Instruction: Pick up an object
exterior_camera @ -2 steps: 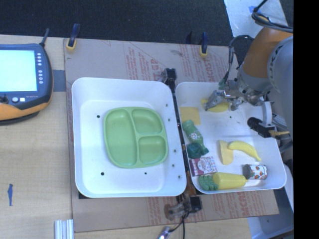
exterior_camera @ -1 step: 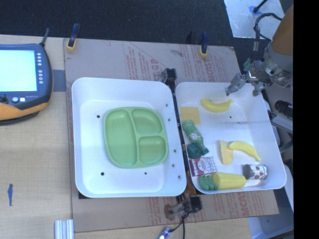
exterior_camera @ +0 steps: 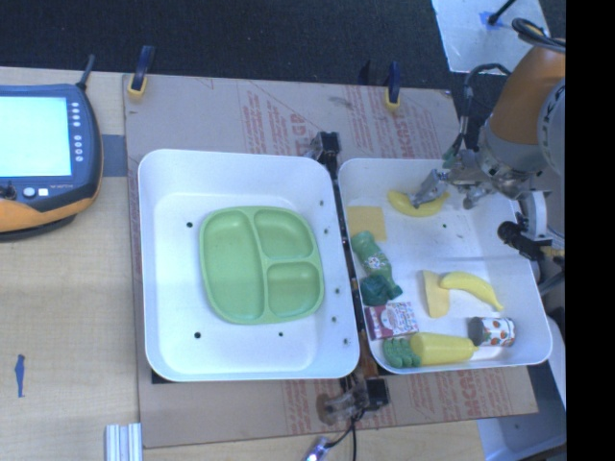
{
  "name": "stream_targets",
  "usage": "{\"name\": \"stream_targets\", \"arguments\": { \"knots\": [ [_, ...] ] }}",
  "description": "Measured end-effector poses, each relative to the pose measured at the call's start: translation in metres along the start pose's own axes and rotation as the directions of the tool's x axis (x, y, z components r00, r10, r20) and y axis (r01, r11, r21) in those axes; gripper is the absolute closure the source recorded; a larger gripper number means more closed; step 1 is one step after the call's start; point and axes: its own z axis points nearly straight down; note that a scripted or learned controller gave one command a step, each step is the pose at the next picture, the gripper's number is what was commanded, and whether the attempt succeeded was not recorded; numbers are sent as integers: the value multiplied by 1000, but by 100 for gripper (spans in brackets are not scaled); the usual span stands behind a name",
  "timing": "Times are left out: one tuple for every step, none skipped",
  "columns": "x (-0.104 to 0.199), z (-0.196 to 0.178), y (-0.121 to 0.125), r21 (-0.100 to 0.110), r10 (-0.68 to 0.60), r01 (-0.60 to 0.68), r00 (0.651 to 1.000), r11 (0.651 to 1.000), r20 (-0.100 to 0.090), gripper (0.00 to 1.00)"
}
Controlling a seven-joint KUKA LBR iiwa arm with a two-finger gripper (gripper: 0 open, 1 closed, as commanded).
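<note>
My gripper (exterior_camera: pixel 431 189) is low over the far part of the right bin (exterior_camera: pixel 527 262), right at the upper end of a small yellow banana (exterior_camera: pixel 411 206) that lies on the bin floor. The arm comes in from the right, its orange band (exterior_camera: pixel 534 77) above the wrist. The gripper body hides the banana's right tip. Elsewhere in this bin lie a second banana (exterior_camera: pixel 471 288), a yellow wedge (exterior_camera: pixel 435 299), a flat yellow square (exterior_camera: pixel 366 223), a green packet (exterior_camera: pixel 367 253), a dark green piece (exterior_camera: pixel 380 286), a red-and-white packet (exterior_camera: pixel 392 320), a corn cob (exterior_camera: pixel 440 349) and a small can (exterior_camera: pixel 492 331).
The left bin (exterior_camera: pixel 163 257) holds a green divided plate (exterior_camera: pixel 261 262). A teach pendant (exterior_camera: pixel 43 157) rests on the bench at far left. Clamps (exterior_camera: pixel 392 83) grip the board's back edge. Bare bin floor shows between the two bananas.
</note>
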Motion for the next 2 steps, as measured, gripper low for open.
{"name": "stream_targets", "arguments": {
  "knots": [
    [128,-88,0,3,-1,1,1000,1000,-2,0],
    [47,8,1,-5,0,0,1000,1000,2,0]
  ]
}}
